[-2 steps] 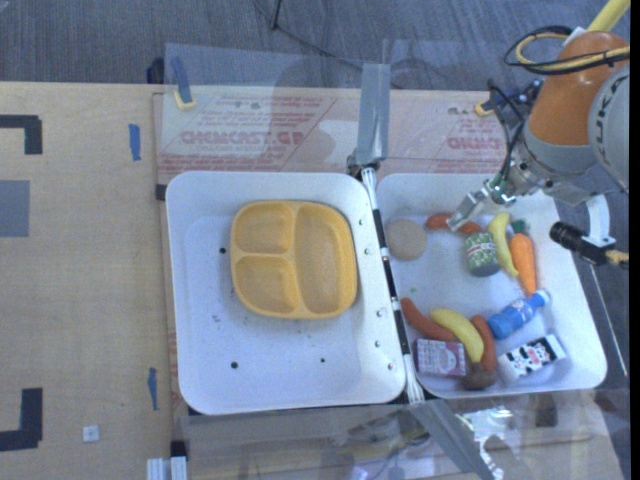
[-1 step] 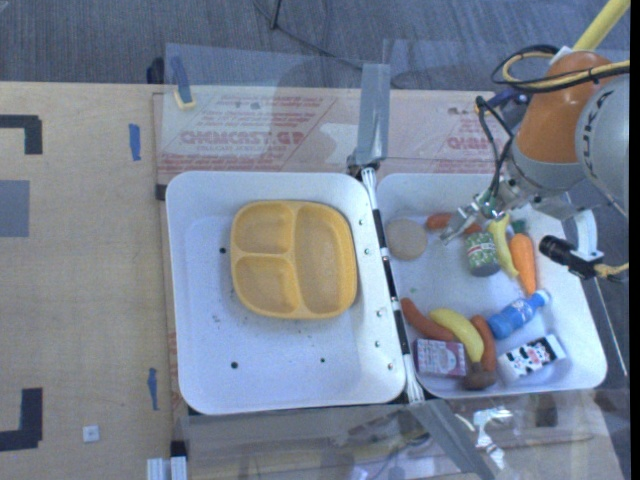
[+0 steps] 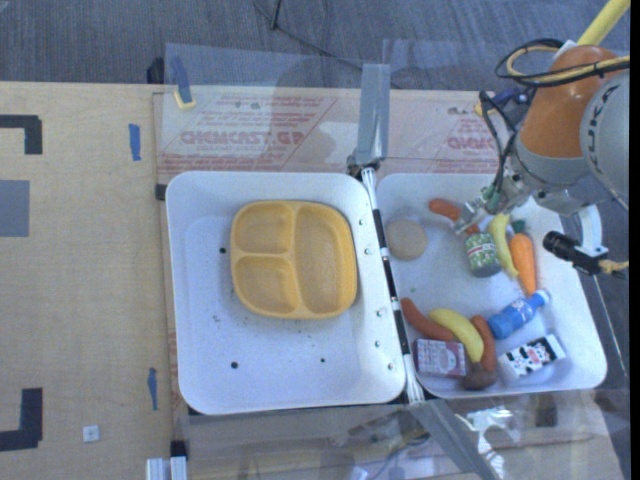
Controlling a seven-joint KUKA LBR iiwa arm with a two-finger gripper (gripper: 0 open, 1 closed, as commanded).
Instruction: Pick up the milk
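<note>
Your milk (image 3: 531, 357), the small white carton with black patches, lies in the near right corner of the right bin (image 3: 590, 368), its long axis running left to right with a slight tilt. The gripper (image 3: 487, 205) sits at the far side of that bin, so the carton lies well nearer and slightly right of it. How wide the gripper is, you cannot tell.

Count: one milk, one blue bottle (image 3: 517, 316), one red carton (image 3: 440, 357), two bananas, one yellow tray (image 3: 294, 259) in the left bin (image 3: 200, 368).
</note>
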